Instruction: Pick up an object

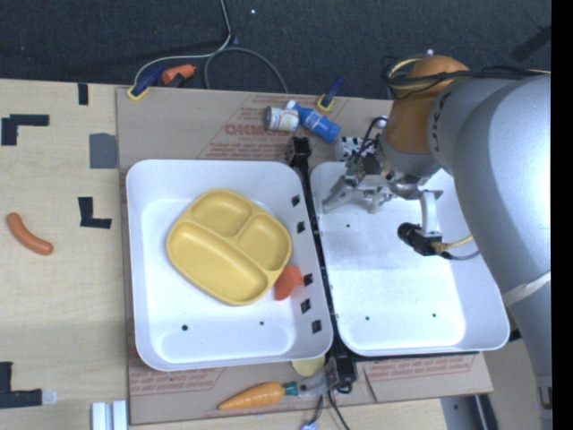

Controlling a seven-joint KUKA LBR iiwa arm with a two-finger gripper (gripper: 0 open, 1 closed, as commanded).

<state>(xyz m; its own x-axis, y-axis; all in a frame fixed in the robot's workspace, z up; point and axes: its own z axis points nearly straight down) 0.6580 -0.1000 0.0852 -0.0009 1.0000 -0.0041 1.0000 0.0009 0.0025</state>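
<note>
- Yellow plate is the biggest thing I could pick up. It lies flat in the left bin, a bit toward the far side.
- It has three shallow dips in it and soft round corners. It looks smooth and wide, so I think it would be hard for me to pinch.
- Just beside its near right corner sits a small orange-red piece, close to the wall between the bins. I think that one is easier to grab because it is small.
- I am the gripper, and I hang over the far left corner of the right bin, right next to that wall.
- My two fingers look spread apart. Between them I see just white bin floor, so I hold nothing.
- My arm comes in from the right, so it covers much of the right bin's far side.
- A carrot, a sausage and a blue and white bottle lie outside the bins.
- I think I need to cross over the wall to reach the plate or the small piece.
</note>
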